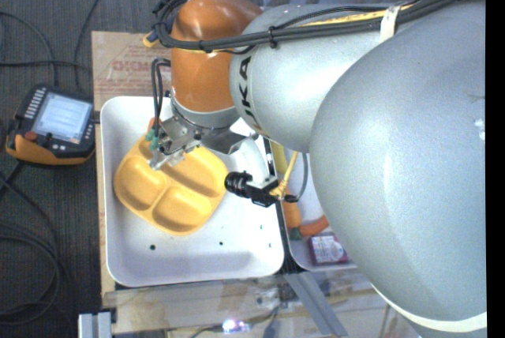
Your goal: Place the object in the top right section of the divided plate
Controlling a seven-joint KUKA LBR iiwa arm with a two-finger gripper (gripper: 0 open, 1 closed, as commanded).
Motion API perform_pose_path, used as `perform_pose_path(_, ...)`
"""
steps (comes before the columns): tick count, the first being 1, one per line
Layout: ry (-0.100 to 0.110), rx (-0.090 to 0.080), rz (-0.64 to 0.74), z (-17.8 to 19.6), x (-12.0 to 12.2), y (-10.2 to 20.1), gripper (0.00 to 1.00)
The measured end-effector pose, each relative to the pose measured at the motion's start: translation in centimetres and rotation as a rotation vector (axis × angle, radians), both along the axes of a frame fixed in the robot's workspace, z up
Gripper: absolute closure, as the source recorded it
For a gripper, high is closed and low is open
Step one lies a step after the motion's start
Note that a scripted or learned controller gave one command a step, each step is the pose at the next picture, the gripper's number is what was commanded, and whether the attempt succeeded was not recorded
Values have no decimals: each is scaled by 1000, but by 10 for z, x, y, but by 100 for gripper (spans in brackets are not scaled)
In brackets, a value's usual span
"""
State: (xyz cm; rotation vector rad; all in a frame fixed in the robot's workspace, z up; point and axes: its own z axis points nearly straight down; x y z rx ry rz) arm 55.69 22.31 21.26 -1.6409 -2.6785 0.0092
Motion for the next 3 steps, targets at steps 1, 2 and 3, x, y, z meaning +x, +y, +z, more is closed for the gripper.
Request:
perform_pose_path(1,-4,1,-10,180,39,-19,100)
perform_pose_path(2,-4,2,84,221,47,-43,100)
perform_pose_path(3,-3,-2,85,229,48,-42,100)
